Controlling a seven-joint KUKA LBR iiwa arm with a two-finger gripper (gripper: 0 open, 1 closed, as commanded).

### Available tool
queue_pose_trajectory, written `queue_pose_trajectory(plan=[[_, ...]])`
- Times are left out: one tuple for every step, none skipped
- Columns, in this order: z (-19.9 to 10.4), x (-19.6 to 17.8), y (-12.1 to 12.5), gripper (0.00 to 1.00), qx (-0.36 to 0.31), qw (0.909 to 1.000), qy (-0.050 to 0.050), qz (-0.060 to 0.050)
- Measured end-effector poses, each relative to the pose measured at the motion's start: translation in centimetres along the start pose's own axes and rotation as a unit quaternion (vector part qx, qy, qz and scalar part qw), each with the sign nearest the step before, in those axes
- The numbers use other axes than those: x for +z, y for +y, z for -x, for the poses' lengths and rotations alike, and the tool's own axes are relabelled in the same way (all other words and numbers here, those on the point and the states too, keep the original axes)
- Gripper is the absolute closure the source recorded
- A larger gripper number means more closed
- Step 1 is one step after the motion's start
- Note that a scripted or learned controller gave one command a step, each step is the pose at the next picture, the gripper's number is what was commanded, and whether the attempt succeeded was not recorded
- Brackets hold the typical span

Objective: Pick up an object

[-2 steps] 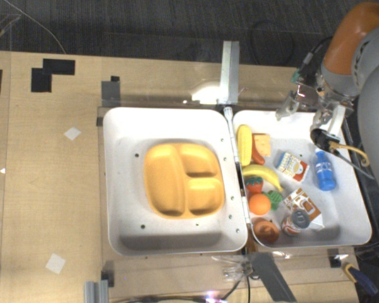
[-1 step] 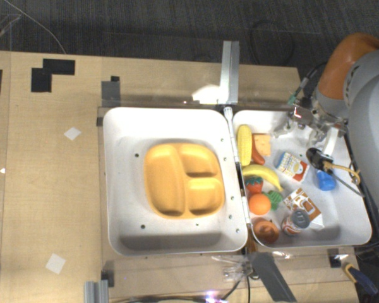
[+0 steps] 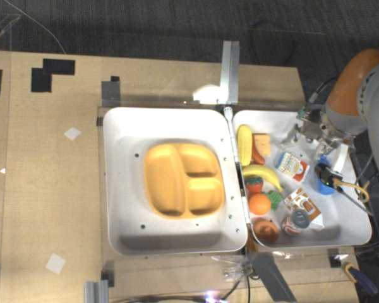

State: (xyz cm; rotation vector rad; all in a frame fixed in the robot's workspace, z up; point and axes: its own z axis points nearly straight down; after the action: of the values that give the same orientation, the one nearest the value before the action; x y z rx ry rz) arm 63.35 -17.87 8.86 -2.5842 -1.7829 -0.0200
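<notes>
Camera view, gripper (image 3: 316, 133) (above right bin (image 3: 350, 229))

The right bin (image 3: 360, 229) is crowded along its left side by corn (image 3: 244, 144), banana (image 3: 263, 175), orange (image 3: 259, 204) and cartons (image 3: 292, 165), packed close together. Open floor is found at its lower right corner. The left bin (image 3: 123, 169) is largely taken up by a yellow tray (image 3: 182, 178), with bare margin left around it.

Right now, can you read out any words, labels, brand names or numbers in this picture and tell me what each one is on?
None can be read.
Small blue and white carton: printed front, too blurred to read.
Brown and white carton: markings too small to read.
Can: label too blurred to read.
</notes>
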Motion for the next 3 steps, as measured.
queue_pose_trajectory(plan=[[-1.2,0.2,-0.5,0.0,-0.17,0.9854,-0.005,0.0],[1.9,0.0,-4.1,0.0,-0.213,0.9771,-0.004,0.001],[-2.2,0.2,0.7,0.0,-0.12,0.9927,-0.005,0.0]])
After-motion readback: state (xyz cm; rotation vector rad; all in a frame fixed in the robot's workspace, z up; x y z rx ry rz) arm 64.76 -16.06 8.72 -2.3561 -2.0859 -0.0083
